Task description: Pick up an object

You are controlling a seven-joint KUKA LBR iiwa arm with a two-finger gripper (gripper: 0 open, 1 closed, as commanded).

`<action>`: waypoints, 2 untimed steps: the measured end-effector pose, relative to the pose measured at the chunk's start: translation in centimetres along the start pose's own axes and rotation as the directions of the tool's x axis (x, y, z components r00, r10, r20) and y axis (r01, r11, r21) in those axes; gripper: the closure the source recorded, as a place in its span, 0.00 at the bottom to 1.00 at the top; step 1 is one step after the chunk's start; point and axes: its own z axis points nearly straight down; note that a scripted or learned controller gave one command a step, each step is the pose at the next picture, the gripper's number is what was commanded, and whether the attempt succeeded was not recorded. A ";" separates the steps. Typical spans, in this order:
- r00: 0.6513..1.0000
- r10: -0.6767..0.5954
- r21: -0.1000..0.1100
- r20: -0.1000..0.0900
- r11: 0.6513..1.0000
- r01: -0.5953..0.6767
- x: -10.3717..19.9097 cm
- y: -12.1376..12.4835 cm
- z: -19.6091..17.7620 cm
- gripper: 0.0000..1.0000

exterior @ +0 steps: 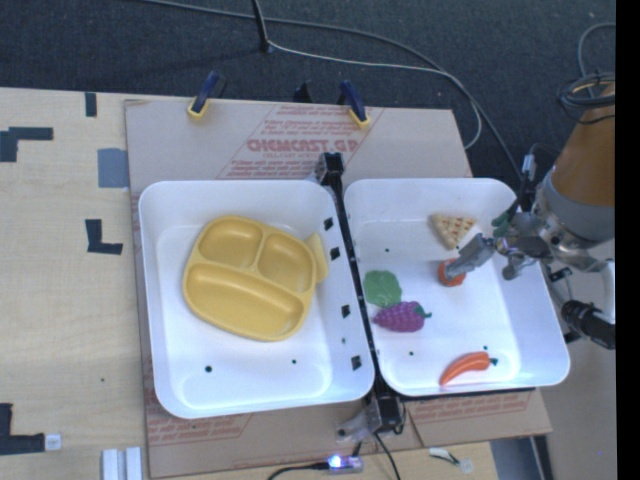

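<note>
Red toy (451,274), touching gripper (466,260) tip

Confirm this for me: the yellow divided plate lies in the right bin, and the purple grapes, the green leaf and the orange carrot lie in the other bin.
Not quite. The camera view shows the yellow divided plate in the left bin, not the right one. The purple grapes, green leaf and orange carrot do lie in the other bin, the right bin.
</note>
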 end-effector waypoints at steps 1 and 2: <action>1.000 0.000 -0.003 0.000 1.000 0.000 0.0 0.1 -0.1 0.00; 1.000 0.000 0.002 -0.001 1.000 0.000 -0.2 -0.2 6.1 0.00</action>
